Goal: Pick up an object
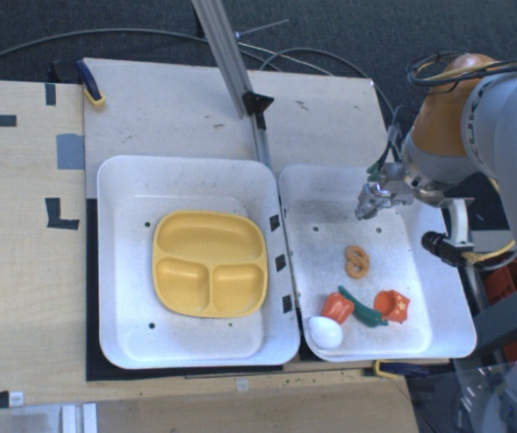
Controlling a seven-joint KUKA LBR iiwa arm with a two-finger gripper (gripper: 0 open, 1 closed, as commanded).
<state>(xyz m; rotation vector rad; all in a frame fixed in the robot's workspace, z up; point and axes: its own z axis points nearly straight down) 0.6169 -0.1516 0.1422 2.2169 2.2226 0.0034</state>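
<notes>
- Gripper [367, 207] over right bin [438, 332], holds nothing; open or clenched, can't tell.
- Pretzel [357, 261] just below it.
- Approach step; next: descend onto pretzel.

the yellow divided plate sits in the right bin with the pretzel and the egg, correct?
Not quite: the camera view shows the yellow three-compartment plastic plate in the left shallow white bin. The small brown pretzel and white egg lie in the right white bin.

From where I stand, no words, labels, brand names or numbers can be read anywhere on the worktop [23, 179] or bins [114, 242].
</notes>
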